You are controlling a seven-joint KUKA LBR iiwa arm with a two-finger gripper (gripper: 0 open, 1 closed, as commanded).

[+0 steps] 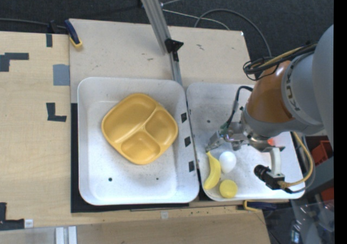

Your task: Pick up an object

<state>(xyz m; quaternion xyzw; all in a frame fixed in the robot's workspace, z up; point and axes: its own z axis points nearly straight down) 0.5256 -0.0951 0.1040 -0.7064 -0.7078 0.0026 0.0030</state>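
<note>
Hovering low in the right bin: gripper sits just above the white ball (banana beside it). Claw state: cannot tell. Nothing lifted yet.

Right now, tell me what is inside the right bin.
The right bin holds a banana, a white egg-shaped ball and a small yellow fruit. The arm covers part of the bin floor.

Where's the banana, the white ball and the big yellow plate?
banana (213, 172), camera view, middle of its curved body.
white ball (227, 160), camera view, centre of its top.
yellow plate (120, 120), camera view, floor of its left compartment.
</note>
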